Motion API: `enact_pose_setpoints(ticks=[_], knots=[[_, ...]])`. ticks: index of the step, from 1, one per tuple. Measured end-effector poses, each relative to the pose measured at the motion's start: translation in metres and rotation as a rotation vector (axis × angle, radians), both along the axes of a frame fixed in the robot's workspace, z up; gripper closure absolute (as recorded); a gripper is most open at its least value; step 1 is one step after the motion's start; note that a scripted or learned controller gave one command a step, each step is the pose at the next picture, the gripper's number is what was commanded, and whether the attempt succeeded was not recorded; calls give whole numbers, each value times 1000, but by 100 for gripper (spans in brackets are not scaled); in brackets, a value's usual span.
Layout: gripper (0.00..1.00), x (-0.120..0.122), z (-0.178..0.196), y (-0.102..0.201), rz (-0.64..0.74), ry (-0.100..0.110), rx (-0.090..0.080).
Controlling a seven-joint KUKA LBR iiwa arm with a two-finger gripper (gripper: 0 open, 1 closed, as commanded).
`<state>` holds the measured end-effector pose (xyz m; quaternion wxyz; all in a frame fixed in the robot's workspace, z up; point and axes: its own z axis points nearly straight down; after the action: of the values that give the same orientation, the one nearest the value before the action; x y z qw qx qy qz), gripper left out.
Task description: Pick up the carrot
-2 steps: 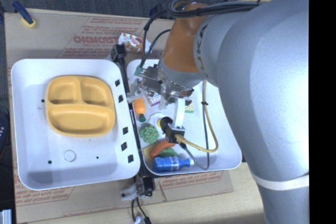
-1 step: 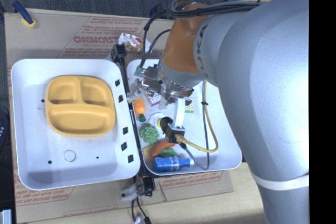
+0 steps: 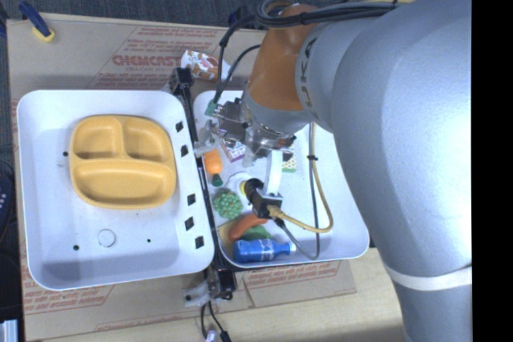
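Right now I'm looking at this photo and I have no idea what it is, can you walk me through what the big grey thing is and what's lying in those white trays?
The big grey shape is a robot arm with an orange band above its wrist. It reaches in from the right. One camera, fixed above the bench, looks down at a slant.

Two shallow white bins sit side by side. The left bin holds a yellow divided plate. The right bin holds small toy foods: a carrot, a green bunch of peas or grapes, a small orange piece and a blue bottle.

The gripper hangs over the right bin; I can't see anything held in it.
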<state>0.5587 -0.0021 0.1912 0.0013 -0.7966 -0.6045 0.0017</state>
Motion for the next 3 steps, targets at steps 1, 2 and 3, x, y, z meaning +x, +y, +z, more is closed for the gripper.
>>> enact_pose_setpoints(ticks=[1,2,3], knots=[[0,0,0,0,0,0,0],[0,0,0,0,0,0,0],[0,0,0,0,0,0,0]])
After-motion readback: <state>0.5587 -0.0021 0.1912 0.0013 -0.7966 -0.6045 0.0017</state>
